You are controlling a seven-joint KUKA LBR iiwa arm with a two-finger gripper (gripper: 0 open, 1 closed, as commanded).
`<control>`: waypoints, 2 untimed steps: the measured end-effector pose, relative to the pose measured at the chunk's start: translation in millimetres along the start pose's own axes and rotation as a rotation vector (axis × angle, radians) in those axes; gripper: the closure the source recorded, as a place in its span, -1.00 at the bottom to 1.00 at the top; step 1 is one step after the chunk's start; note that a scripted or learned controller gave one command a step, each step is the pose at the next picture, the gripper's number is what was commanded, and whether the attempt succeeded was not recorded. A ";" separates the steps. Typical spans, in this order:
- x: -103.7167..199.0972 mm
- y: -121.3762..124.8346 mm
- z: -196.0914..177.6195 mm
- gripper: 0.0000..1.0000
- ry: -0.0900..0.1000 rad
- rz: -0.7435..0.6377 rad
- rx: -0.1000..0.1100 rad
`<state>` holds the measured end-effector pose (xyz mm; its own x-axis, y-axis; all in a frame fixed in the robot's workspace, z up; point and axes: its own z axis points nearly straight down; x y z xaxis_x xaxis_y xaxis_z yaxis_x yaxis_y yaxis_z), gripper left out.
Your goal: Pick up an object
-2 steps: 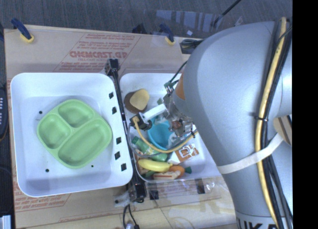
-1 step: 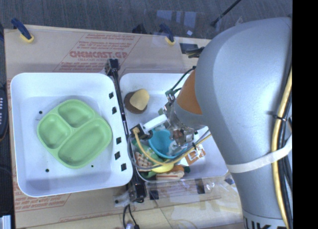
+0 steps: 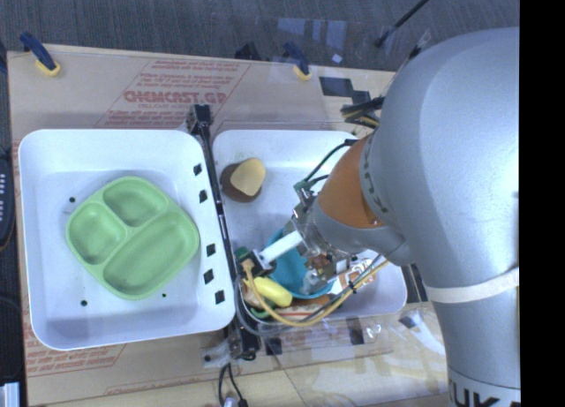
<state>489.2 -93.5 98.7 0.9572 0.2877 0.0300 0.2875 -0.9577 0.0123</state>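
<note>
The grey arm with the orange band is reaching down into the right shallow white plastic bin [image 3: 265,145], and its claw [image 3: 305,264] is working low in the near part of that bin, among a teal curved plastic piece [image 3: 296,275] and a small yellow banana-shaped toy [image 3: 272,290]. Whether the claw is spread or pinching anything cannot be told, since the wrist and cables are covering it, so the pick is looking under way but not visibly done; lifting something clear is what is left. A round tan and brown toy [image 3: 244,177] is lying apart near the bin's far wall, unobstructed. The left white bin [image 3: 53,326] is holding a light green three-compartment plastic plate [image 3: 132,236]. The black divider between the bins is crowding the yellow toy, likely hampering any approach there.
</note>
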 end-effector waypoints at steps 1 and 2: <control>9.5 2.6 5.3 -1.00 -0.027 -0.007 0.013; 86.3 24.8 9.4 -1.00 -0.034 -0.134 0.022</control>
<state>579.3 -92.4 92.2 0.9106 0.4133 -0.0038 0.4133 -0.9106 -0.0082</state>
